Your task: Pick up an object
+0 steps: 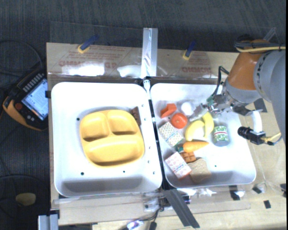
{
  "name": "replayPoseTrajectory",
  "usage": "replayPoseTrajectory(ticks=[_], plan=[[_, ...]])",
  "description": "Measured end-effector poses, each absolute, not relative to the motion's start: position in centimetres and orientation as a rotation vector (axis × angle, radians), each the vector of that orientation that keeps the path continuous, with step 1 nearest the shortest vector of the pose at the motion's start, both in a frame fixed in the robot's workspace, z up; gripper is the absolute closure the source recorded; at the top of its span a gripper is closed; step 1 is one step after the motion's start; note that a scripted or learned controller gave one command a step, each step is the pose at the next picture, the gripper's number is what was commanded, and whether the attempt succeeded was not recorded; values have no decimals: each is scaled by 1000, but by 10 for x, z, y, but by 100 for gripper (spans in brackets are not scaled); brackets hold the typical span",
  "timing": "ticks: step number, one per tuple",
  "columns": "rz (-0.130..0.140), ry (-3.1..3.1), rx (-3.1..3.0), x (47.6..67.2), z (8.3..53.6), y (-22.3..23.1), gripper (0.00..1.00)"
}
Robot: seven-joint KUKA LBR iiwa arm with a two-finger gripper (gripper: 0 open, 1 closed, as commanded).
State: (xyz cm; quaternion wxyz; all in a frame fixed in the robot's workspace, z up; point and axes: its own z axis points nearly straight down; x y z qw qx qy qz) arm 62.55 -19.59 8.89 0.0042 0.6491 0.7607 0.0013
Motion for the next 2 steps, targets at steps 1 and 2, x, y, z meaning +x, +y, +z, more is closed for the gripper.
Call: replayPoseTrajectory(ticks=[1,2], plan=[[7,2381,2031,627,100,-196,100],[-2,2390,2037,669,203,-157,100]])
